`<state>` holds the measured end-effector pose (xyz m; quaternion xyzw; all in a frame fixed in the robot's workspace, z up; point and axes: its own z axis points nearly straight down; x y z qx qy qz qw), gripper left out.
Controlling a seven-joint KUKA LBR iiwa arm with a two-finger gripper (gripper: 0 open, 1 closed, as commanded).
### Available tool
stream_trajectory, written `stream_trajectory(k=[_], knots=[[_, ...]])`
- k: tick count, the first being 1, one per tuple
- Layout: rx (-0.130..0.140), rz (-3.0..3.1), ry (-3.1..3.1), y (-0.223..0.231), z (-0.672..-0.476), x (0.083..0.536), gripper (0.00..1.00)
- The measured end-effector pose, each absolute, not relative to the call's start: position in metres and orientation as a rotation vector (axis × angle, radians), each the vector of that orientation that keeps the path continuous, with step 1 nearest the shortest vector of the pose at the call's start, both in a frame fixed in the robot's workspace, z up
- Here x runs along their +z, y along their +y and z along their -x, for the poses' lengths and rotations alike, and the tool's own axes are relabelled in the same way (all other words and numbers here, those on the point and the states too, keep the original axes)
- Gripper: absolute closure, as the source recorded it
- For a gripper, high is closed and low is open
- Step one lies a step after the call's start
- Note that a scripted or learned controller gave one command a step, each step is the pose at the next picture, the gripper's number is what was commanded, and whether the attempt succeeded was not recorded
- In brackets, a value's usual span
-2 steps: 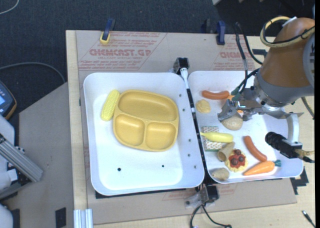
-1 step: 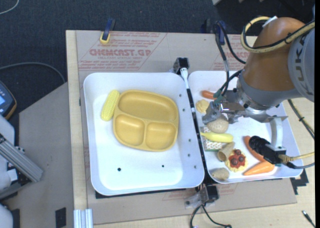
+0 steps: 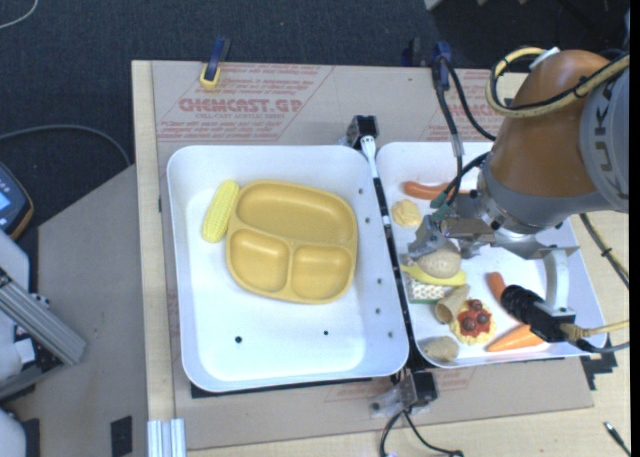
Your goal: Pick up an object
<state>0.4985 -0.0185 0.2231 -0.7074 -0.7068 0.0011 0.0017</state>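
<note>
Divided plate (image 3: pixel 290 240) and corn cob (image 3: pixel 219 210) in left bin (image 3: pixel 190 275); corn left of plate

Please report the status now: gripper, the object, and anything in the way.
Gripper low in right bin, over pale toy food; grasp not confirmed. Toy foods crowd close: carrot, pizza slice. Left bin: yellow tray, corn.

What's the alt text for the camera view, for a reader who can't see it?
A grey-and-orange robot arm lowers its gripper over toy food in the right white bin, including a carrot and sausage. The left white bin holds a yellow divided tray and corn cob.
</note>
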Motion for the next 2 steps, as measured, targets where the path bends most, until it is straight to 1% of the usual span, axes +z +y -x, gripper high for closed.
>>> stream_trajectory(k=[1, 2], knots=[[-0.002, 2.221, -2.224, -0.013, -0.507, 0.235, 1.0], [0.003, 2.22, -2.218, -0.019, -0.499, 0.222, 1.0]])
